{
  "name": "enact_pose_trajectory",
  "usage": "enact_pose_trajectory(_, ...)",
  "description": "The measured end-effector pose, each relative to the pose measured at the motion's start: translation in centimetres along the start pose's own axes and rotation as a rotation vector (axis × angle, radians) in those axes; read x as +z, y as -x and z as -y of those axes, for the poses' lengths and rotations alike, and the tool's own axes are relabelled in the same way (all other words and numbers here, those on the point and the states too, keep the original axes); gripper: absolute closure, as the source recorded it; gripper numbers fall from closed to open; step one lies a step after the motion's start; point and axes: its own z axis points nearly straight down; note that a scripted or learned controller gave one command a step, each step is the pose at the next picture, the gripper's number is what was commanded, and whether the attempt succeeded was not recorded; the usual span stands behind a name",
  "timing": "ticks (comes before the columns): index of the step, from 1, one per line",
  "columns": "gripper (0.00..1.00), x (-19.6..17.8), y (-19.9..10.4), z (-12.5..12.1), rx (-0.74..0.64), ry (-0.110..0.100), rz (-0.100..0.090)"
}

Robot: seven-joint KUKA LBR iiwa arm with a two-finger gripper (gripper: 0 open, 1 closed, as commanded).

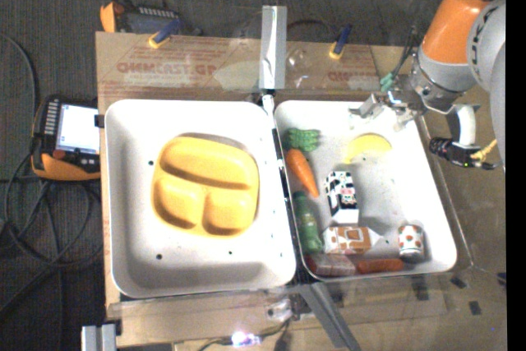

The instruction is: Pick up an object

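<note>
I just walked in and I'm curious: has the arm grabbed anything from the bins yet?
Nothing looks picked yet. The two-finger gripper hangs over the right white bin's far edge, nothing visible between its fingers. The orange toy carrot, the yellow lemon-like piece and the black-and-white carton lie inside. Reaching down, gripping and lifting remain.

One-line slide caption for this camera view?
Gripper hovers over right white bin of toy food near yellow slice; left white bin holds yellow divided tray.
</note>
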Motion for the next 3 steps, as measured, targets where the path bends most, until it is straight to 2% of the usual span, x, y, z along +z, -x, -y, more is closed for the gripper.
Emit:
enact_pose_trajectory(1,0.00,9.2,-2.0,4.8,-0.020,0.006,0.002)
enact_pose_trajectory(2,0.00,9.5,-4.3,2.5,-0.029,0.014,0.008)
enact_pose_trajectory(3,0.00,9.1,-5.3,7.5,-0.058,0.002,0.003)
